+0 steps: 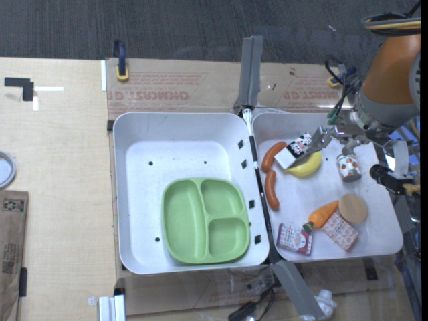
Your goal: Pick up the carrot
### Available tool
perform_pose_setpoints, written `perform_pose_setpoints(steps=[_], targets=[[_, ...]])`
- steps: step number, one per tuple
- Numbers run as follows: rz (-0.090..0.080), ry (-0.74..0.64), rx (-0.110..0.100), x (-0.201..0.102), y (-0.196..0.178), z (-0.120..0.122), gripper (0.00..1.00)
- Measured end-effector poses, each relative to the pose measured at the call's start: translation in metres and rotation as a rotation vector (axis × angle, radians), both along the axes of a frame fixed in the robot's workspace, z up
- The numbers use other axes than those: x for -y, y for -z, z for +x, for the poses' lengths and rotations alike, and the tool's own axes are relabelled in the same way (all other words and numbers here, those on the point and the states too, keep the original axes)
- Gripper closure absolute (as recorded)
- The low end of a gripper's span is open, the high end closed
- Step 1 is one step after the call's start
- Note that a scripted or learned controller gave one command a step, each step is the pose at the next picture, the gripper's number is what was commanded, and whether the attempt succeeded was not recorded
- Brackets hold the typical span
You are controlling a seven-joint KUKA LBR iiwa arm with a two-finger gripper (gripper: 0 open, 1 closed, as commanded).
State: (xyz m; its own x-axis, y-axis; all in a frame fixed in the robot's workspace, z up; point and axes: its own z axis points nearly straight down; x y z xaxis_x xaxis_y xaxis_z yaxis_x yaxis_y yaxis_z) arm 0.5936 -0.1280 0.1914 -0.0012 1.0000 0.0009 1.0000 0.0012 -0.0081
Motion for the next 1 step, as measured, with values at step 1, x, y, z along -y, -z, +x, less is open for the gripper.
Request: perform_pose_setpoints(steps=[1], targets=[[0.001, -0.008, 0.002, 0.0084, 0.1032, -0.0888, 0.00]])
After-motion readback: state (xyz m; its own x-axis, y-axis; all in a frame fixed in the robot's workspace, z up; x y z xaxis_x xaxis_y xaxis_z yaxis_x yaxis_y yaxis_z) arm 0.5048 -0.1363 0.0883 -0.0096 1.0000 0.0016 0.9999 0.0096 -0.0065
